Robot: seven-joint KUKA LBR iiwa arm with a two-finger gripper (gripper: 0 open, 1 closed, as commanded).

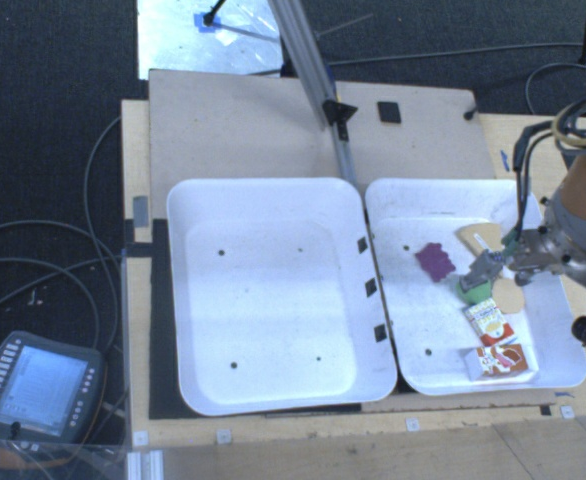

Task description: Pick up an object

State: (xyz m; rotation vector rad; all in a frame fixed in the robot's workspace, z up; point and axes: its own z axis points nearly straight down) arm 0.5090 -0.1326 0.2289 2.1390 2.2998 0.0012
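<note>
My gripper (495,265) reaches in from the right over the right bin (403,208), low above its middle. A green block (474,288) lies directly below and to the left of the gripper tip, partly covered by it. A purple piece (434,260) rests to the gripper's left, apart from it. A tan, flat wooden piece (481,237) lies just behind the gripper. Toward the front are a small white and yellow carton (486,318) and a red and white packet (500,359).
The left bin (263,288) stands beside the right one, with black clips (370,287) along the shared rim. A slanted metal pole (308,53) crosses the back of the bench. A teach pendant (35,383) lies on the floor at the left.
</note>
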